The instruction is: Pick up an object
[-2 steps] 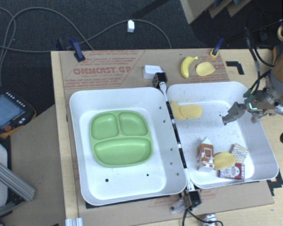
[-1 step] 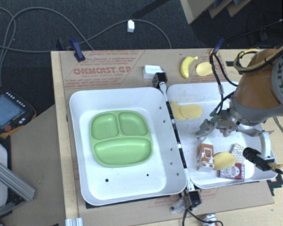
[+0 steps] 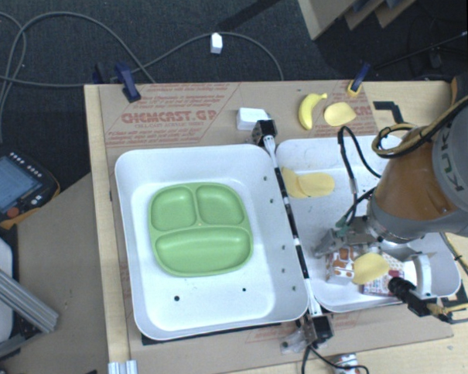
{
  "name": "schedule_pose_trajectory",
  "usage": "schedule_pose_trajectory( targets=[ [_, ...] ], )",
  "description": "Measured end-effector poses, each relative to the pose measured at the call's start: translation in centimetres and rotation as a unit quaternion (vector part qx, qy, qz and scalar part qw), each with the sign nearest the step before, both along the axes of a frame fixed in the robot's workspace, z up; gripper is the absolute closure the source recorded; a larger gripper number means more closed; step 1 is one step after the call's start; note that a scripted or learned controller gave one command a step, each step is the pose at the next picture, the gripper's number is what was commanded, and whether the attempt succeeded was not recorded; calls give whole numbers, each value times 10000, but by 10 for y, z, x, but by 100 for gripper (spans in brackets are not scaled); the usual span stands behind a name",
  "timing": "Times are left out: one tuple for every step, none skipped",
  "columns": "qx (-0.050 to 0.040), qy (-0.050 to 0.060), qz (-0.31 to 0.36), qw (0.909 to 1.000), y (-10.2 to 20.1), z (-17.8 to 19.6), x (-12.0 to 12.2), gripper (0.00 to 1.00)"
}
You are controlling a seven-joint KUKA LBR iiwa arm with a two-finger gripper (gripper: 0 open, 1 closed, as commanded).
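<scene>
Two bins, one plate, a scatter of yellow pieces

We count two white bins, left [image 3: 146, 302] and right [image 3: 310, 149]; one green divided plate [image 3: 201, 229]; one toy banana [image 3: 310, 109]; three pale yellow pieces [image 3: 340, 113] [image 3: 310, 184] [image 3: 371, 267]; one printed packet [image 3: 342, 264]; two blue clamps [image 3: 126, 81] [image 3: 358, 78].

Arm [image 3: 420, 190] hides hand, part of right bin [image 3: 310, 152].

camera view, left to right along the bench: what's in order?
Left bin → green tray → pale chip in the right bin → snack packet → arm. The yellow pieces behind the right bin sit above that stretch, so they are left out of the order.
</scene>
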State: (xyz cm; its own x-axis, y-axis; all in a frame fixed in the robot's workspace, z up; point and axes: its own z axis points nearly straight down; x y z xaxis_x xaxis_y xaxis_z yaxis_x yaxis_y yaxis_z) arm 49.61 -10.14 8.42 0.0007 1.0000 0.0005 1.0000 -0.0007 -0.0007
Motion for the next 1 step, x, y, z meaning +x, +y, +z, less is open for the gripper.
schedule_pose_trajectory(
  targets=[
    [-2, -20, -5, 10000, 0, 11, 1, 100]
  ],
)
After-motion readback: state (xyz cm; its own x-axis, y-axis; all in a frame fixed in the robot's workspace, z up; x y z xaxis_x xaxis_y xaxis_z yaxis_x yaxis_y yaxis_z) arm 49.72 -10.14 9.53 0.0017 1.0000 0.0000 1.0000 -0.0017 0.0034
